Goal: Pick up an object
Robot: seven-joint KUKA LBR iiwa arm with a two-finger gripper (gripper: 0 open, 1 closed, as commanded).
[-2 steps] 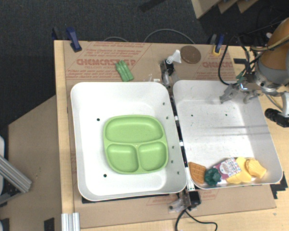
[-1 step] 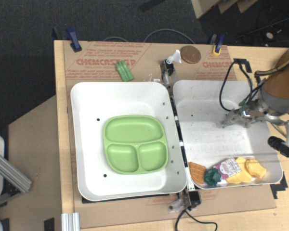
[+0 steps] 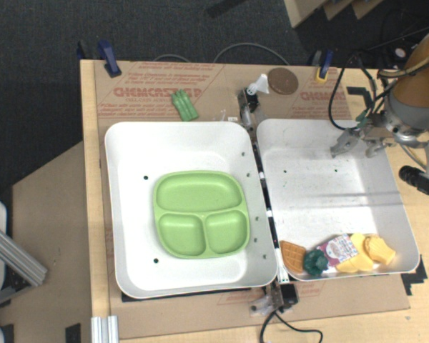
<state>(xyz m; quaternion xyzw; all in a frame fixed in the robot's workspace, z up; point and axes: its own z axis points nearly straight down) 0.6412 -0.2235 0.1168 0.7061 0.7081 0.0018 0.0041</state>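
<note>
Grey arm [image 3: 415, 98] cut off right

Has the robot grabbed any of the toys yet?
Not yet. Nothing looks picked up: the small pile of toy food lies in the near corner of the right white bin. The tool hangs over that bin's far edge, away from the pile, with nothing between its fingers. Left to do: reach the pile, grip one toy, lift it.

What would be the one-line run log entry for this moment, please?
gripper: over right bin far edge, holding nothing | toy pile: right bin near corner, untouched | green tray: left bin | pick: not done
</note>
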